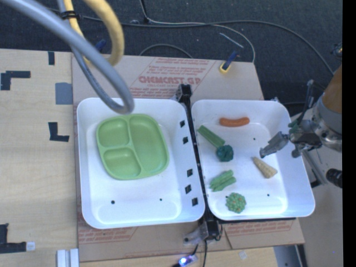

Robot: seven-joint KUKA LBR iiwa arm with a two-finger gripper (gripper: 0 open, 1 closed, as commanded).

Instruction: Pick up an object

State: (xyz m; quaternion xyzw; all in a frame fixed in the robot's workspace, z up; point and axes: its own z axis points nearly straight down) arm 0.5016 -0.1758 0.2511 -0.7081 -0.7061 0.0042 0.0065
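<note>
The right bin [297, 202] holds several toy foods: an orange sausage [234, 122], a long green vegetable [209, 136] with a dark teal knob [225, 153] at its end, a pale yellow cone [265, 167], a green bean bundle [222, 180] and a broccoli floret [236, 202]. My gripper [284, 148] hangs over the bin's right side, just above and right of the cone. It is open, with nothing between its fingers [272, 147].
The left bin [89, 204] holds a green divided plate [132, 146]. A thick grey hose [83, 54] and a yellow hose [108, 21] cross the upper left, over the left bin's far corner. Black clips [192, 171] line the seam between the bins.
</note>
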